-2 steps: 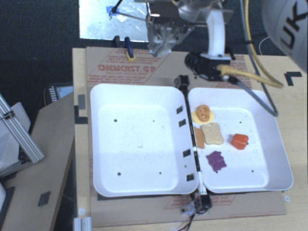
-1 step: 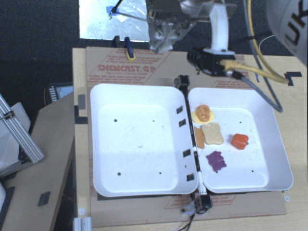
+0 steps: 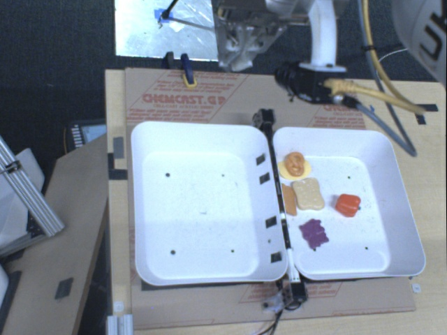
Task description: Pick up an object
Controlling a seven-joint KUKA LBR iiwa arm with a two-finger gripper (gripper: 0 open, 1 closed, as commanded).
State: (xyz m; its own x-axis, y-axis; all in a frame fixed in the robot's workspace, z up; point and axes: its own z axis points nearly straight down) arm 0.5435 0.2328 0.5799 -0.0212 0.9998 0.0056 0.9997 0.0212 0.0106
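Note:
The right bin [image 3: 391, 180] holds several small things: a round orange-yellow piece [image 3: 295, 165], a pale tan slice [image 3: 308, 194], a thin orange stick [image 3: 290, 200] by the divider, a red-orange piece [image 3: 348, 204] and a purple cluster [image 3: 314, 234]. My gripper [image 3: 237, 51] hangs high above the bench's far edge, well behind both bins and away from every object. Nothing shows between its fingers.
The left bin [image 3: 147, 187] lies beside the right one, joined along a black-clipped seam [image 3: 274, 187]. A brown cardboard sheet [image 3: 181, 96] sits under both. A blue-and-yellow clamp [image 3: 187, 70] stands at the back edge.

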